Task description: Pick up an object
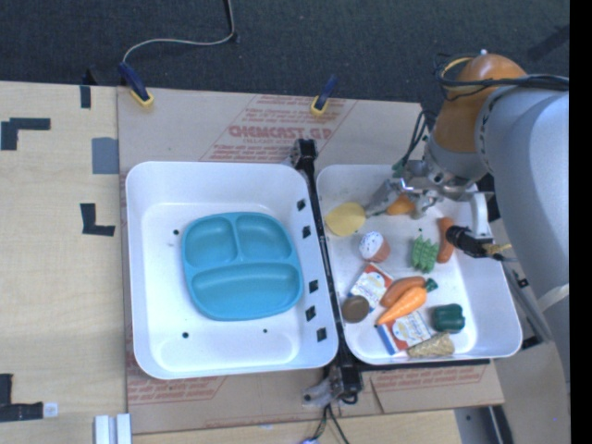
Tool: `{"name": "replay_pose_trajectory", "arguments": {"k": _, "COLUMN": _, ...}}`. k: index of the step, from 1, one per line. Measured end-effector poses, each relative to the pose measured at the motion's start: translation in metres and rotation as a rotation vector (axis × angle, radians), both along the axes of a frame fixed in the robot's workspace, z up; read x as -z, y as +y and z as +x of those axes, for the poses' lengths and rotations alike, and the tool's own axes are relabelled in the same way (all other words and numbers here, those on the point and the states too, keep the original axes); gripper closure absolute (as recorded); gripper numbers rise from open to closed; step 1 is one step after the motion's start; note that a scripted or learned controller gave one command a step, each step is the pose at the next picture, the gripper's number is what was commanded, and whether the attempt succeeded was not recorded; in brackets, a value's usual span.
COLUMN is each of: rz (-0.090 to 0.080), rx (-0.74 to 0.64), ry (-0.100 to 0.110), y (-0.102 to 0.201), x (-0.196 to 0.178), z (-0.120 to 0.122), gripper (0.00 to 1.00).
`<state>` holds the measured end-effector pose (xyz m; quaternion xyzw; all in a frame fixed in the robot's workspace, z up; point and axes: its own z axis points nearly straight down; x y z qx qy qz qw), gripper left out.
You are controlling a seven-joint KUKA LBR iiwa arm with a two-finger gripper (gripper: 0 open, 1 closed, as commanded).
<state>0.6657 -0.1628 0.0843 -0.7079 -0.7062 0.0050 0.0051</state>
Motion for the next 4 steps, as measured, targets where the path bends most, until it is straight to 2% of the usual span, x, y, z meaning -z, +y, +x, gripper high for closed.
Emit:
{"name": "replay_pose_trajectory", "arguments": {"k": 2, "rz": 0.004, "rx": -0.002, "ry": 0.000, "y": -0.008, "x": 0.000, "z": 0.001, "gripper": 0.00}}
{"name": "replay_pose_trajectory", "arguments": {"k": 3, "rz": 0.005, "rx": -0.001, "ry": 0.013, "y": -0.009, "x": -0.007, "z": -0.002, "gripper": 1.00}}
{"name": "replay_pose_trajectory", "arguments": {"k": 4, "rz": 0.000, "rx": -0.005, "ry": -0.016, "y": 0.076, "x": -0.101, "z": -0.049, "gripper": 1.00}}
